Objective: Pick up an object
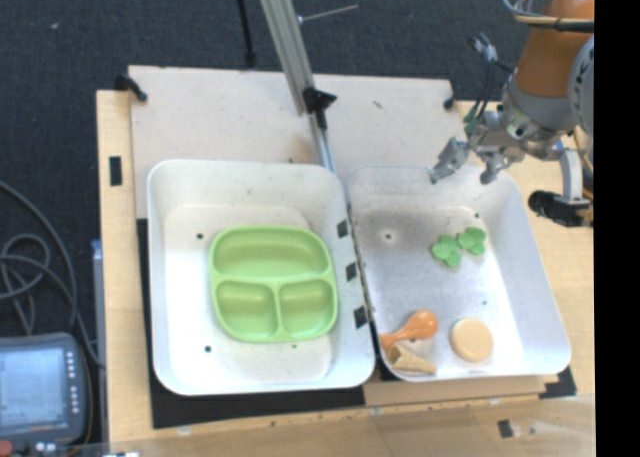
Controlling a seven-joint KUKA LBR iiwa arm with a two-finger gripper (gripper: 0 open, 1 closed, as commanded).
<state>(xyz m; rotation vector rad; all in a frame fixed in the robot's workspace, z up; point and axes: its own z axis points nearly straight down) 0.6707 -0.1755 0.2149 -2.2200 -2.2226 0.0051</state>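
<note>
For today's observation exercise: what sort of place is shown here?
Probably a robotics lab test bench: a robot arm over two white bins, toy food pieces and a green divided tray.

Bench (115, 275): pale wood-look board, matt; two bins, left bin (180, 195) and right bin (530, 275): white moulded plastic, smooth, the right one's floor scuffed grey; divided tray (272, 283): lime-green plastic, smooth, slight sheen; leaf-shaped piece (458, 246): green plastic, matt; round biscuit-like piece (471, 339): tan, matt; orange piece (415, 326): glossy plastic; slanted post (283, 30): bare silver metal, ribbed; floor (80, 15): dark carpet, rough.
</note>
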